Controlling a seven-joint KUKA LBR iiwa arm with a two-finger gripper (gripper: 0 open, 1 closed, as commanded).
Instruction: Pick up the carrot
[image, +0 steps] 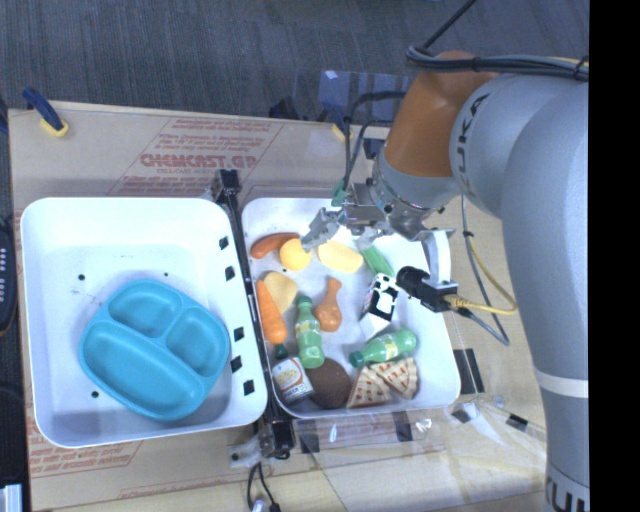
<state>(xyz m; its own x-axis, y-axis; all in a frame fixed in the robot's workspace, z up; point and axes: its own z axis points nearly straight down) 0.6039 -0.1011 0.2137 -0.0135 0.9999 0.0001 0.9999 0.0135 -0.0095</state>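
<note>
Carrot (271, 312) against right bin's (443, 352) left wall, beside green bottle (308, 335) and drumstick (329, 306). Gripper (345, 222) above, near yellow lemon (295, 256); finger spread indiscernible. Blue tray (153, 346) in left bin (40, 300).

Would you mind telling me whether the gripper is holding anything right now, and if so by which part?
Nothing is held. The gripper hovers over the right bin, while the carrot lies untouched by that bin's left wall.

Even overhead light, slightly soft.
</note>
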